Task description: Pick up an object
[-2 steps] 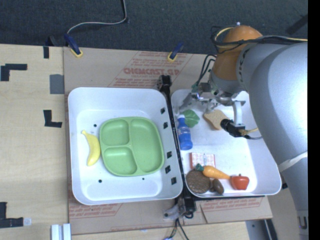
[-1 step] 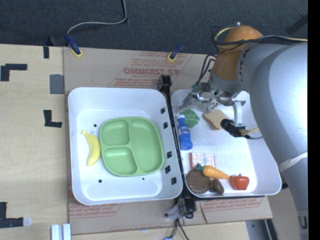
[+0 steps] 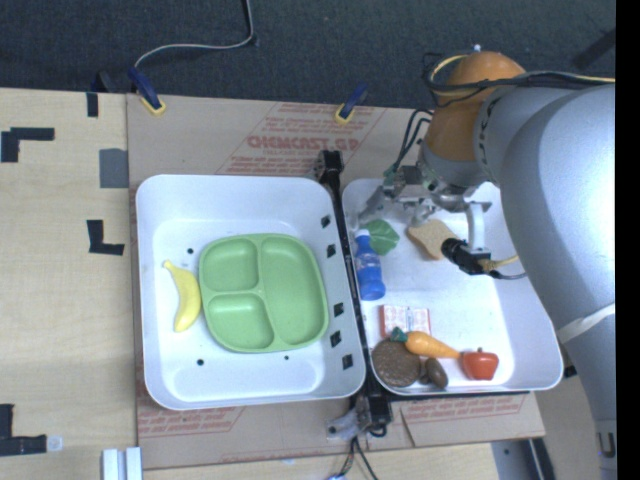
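Camera view: the gripper (image 3: pixel 420 211) hangs over the right bin (image 3: pixel 520 353) by the bread (image 3: pixel 432 236); can't tell its grip

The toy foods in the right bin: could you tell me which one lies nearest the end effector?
The tan bread slice, right beside the end effector. The carrot, tomato and brown cookie lie along the bin's opposite end.

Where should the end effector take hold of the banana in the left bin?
Probably across the middle of the banana, coming straight down. It lies flat beside the green divided plate, curving top to bottom, so the fingers would close across its narrow width, left to right.
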Controlling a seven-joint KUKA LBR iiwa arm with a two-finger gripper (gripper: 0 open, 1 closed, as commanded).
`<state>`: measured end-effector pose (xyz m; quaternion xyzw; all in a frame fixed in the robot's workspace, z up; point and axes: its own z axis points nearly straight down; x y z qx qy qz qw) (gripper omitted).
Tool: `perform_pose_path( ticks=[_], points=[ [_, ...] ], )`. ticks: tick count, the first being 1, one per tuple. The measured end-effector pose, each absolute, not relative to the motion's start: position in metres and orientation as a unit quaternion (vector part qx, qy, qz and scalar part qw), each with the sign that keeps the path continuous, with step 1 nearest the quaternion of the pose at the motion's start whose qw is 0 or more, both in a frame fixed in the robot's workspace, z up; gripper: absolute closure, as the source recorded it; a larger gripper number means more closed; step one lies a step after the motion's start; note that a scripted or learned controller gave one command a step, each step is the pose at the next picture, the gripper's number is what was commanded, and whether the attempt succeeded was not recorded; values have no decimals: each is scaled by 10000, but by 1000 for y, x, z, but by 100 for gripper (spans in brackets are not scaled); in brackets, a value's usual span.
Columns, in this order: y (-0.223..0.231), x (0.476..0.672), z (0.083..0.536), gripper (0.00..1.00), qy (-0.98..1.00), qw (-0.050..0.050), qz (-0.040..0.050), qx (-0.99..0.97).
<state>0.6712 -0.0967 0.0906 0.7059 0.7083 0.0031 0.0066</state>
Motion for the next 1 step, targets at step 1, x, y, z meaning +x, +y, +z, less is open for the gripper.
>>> perform_pose_path(
  ticks=[1],
  points=[
    [-95, 672, 91, 0, 7078, 69, 31, 7064]
  ],
)
